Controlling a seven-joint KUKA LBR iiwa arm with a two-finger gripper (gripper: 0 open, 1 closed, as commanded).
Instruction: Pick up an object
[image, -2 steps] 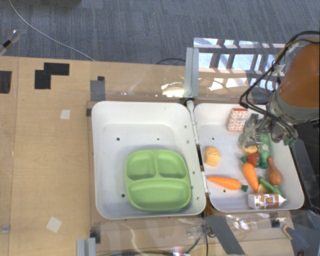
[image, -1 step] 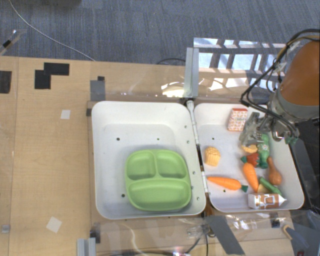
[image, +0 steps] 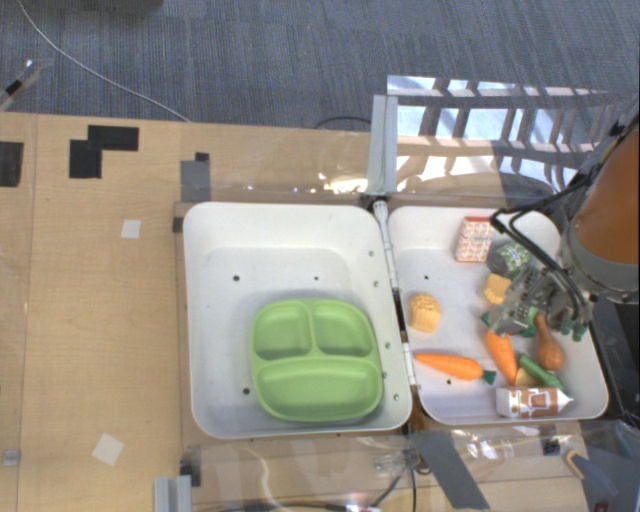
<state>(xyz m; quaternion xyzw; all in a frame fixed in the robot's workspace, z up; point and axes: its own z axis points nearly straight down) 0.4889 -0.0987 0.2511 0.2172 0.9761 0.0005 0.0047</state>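
Now two shallow white bins sit side by side on the wooden table (image: 90, 330). The left bin (image: 215, 250) holds a green divided plate (image: 316, 358), lying flat toward its near side, with two small compartments at the far side and one long one nearer.

The right bin (image: 430, 245) holds a scatter of toy food: a pink-and-white patterned block (image: 474, 240) at the far side, a yellow corn piece (image: 425, 313) near the left wall, an orange carrot (image: 453, 366) with a green tip lying crosswise, a second carrot (image: 501, 355) standing more lengthwise to its right, a brown pear-shaped piece (image: 547, 346), and a small white bottle (image: 533, 401) on its side at the near edge.

The end effector (image: 528, 300) hangs low over the right part of this bin, above the second carrot and a yellow chunk (image: 496, 289). How it stands cannot be told; nothing is visibly held in it.
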